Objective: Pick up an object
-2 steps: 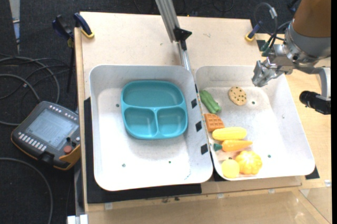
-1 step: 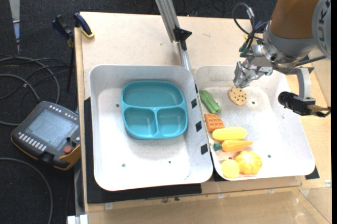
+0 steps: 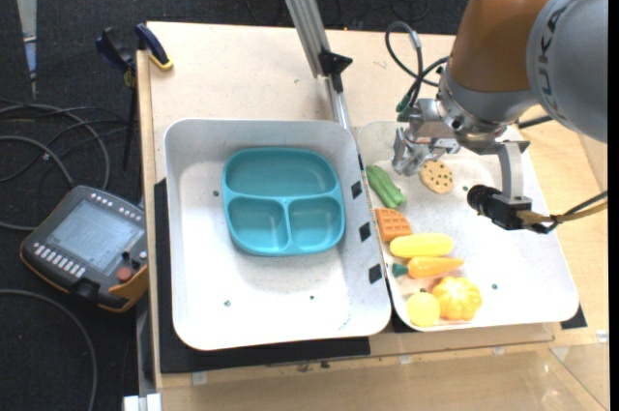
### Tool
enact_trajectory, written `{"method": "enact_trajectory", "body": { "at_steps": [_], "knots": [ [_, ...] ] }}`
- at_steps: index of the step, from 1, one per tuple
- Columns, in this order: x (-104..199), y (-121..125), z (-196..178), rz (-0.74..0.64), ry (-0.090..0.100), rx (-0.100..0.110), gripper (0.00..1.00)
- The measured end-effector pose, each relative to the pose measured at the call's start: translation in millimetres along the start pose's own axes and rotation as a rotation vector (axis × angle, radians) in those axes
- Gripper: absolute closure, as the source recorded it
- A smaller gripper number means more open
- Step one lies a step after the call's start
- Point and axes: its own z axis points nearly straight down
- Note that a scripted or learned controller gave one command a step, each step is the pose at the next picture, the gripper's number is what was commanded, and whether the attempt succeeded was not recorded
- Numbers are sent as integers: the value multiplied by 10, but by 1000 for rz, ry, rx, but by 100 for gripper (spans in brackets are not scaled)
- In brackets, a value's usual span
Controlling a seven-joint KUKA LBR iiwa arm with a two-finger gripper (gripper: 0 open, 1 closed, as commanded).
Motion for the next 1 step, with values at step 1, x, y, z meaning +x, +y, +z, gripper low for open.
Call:
{"method": "enact_trajectory", "body": {
  "at_steps": [1],
  "knots": [
    [587, -101, 16, -1, 1, -1, 100]
  ]
}}
